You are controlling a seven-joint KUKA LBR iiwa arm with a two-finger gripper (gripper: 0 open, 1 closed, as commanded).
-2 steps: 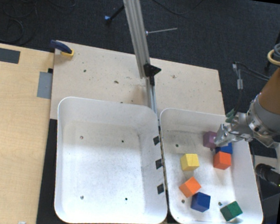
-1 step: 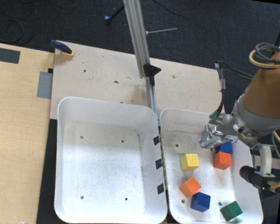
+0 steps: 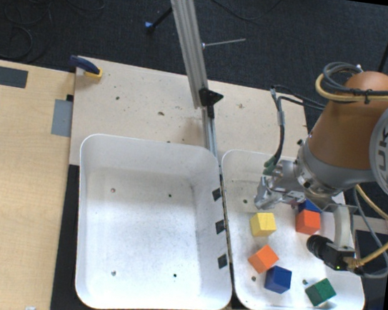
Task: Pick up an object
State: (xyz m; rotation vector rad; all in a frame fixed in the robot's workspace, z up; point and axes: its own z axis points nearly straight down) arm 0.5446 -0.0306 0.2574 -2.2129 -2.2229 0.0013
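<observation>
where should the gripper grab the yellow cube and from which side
Probably from straight above, closing on two opposite vertical faces of the yellow cube. It sits flat with its top face up and stands apart from the orange cube, so its sides look free. The gripper is just above it.

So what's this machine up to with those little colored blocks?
The grey and orange arm reaches into the right bin, its gripper hanging just above the yellow block. Nothing is visibly held. Nearby lie two orange blocks, a blue block and a green block. It appears to be lining up a grab.
</observation>
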